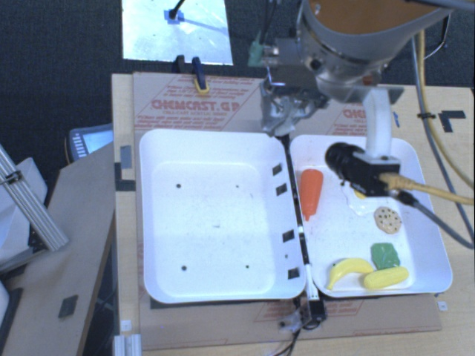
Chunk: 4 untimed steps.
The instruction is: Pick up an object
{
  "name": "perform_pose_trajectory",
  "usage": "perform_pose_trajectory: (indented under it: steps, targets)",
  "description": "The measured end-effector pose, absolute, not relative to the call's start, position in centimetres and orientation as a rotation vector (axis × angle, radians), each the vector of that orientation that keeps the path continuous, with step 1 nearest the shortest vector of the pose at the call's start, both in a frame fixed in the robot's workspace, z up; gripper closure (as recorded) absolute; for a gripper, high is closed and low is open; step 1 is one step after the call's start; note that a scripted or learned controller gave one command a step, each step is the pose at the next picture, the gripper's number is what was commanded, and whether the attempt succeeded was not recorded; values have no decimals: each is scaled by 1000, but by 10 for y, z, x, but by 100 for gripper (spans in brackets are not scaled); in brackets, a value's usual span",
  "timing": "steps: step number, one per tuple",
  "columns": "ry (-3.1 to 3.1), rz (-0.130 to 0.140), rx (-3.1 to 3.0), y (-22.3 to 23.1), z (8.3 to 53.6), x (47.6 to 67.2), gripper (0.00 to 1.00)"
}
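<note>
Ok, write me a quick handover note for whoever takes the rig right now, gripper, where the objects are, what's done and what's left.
Gripper: up at the far edge of the bench, over the divider between the two bins; whether it is open or shut cannot be told, and nothing shows in it.
Objects: all lie in the right bin. Carrot near the divider, cookie mid-right, banana, green piece and yellow piece at the near edge.
Left bin: no objects in it.
Done: nothing picked yet.
Left: bring the gripper down on one object and lift it.
</note>
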<state>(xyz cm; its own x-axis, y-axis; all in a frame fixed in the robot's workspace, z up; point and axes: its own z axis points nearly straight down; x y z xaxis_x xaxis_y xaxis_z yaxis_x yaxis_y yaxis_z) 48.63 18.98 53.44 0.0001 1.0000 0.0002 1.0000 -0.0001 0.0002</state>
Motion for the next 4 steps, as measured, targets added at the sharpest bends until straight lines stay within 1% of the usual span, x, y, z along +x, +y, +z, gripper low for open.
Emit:
perform_pose_trajectory:
  steps: [1, 2, 3, 4]
  targets:
    - [-2225, -3, -2218, 192, 535, 486, 100]
    - [-2221, -2, -2221, 183, 535, 486, 100]
    - [-2226, -4, -2217, 200, 535, 486, 100]
    - [-2228, -9, -2217, 199, 547, 487, 100]
